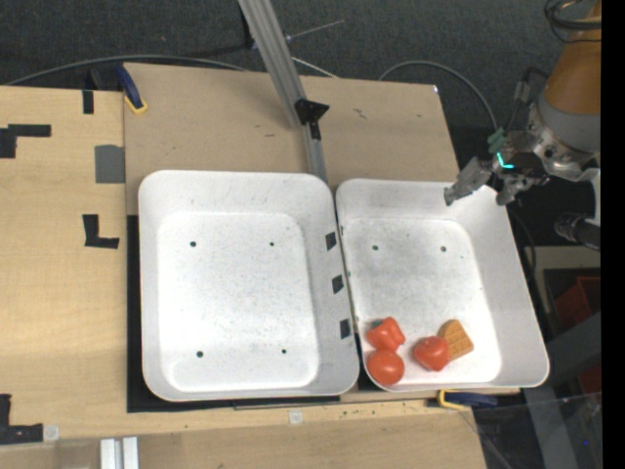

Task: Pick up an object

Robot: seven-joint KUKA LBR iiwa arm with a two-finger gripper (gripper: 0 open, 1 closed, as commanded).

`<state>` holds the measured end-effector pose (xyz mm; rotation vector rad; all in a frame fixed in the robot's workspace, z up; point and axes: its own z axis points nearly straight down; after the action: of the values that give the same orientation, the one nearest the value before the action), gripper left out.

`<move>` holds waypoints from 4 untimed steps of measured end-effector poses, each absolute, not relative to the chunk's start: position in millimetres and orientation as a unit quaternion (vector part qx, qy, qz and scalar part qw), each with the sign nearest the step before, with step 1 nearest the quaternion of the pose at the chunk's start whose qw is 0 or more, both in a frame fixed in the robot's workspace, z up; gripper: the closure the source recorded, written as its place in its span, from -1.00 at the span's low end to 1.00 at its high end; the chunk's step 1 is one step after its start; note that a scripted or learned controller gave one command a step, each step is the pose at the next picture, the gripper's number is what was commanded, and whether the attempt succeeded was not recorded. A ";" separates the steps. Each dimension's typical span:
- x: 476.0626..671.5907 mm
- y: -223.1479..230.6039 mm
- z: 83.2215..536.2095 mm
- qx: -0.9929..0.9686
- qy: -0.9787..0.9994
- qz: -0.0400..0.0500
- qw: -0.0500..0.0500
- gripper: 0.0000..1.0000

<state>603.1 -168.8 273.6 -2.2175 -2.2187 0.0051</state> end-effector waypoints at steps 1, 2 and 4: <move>603.8 -168.8 276.6 -0.706 -0.708 0.000 0.000 -1.00; 604.3 -165.4 212.3 -0.707 -0.708 0.003 0.003 -1.00; 599.0 -178.4 105.4 -0.707 -0.707 0.003 0.003 -1.00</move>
<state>599.0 -178.4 105.4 -2.2170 -2.2180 0.0086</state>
